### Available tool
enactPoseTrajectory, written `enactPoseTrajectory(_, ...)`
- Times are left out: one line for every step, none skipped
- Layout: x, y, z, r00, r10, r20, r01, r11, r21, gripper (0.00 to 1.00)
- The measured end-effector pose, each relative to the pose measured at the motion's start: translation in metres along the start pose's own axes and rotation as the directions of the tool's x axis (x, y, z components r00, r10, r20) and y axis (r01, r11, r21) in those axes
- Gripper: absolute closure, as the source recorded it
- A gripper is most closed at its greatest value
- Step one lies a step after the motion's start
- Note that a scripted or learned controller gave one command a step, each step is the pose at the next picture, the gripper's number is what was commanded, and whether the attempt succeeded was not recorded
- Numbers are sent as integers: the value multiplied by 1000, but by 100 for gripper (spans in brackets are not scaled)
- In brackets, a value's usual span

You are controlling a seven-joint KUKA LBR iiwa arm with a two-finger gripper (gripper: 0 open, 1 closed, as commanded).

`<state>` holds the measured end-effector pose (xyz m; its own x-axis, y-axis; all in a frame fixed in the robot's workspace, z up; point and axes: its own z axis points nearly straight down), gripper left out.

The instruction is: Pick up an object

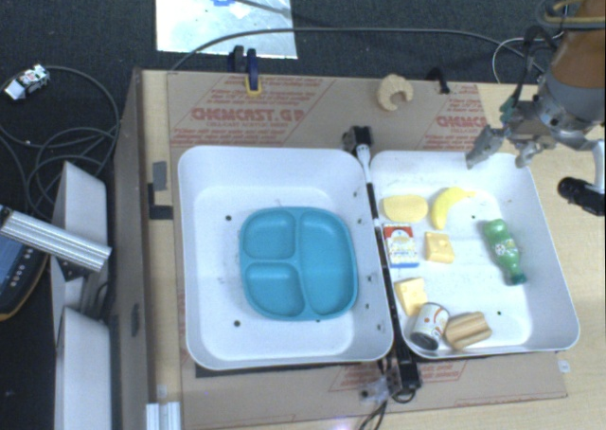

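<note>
- The gripper (502,146) is hanging over the far right corner of the right bin (549,258), its two fingers spread apart with nothing between them.
- The candidates are all lying in the right bin: a green bottle (503,250) on its side, a yellow banana (449,204), a pale yellow lemon-like piece (403,206), a small red and white carton (401,245), two yellow cheese-like blocks (438,248), a tipped white cup (428,324) and a bread roll (468,329).
- The left bin (204,229) is carrying only a blue divided tray (296,261), so it is not worth reaching for.
- Judging from the layout, the green bottle is looking like the best target: it is lying apart from its neighbours and nearer the arm's side.
- For a clean grasp, the fingers should be straddling the bottle across its narrow width, not along its length, and descending centred on its body so it is not rolling away.
- The banana is sitting near the gripper too, but its curve is making a square grip harder.
- The cup and roll are touching each other against the near wall, and the carton is lying beside the divider, so those are offering little finger room.
</note>
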<state>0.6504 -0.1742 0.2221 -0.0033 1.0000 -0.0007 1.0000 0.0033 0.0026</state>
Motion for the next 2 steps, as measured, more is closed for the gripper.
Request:
enactPoseTrajectory(41, 5, 126, 1000, 1, 1, -1, 1000, -2, 0)
enactPoseTrajectory(15, -23, 100, 1000, 1, 1, -1, 1000, 1, 0)
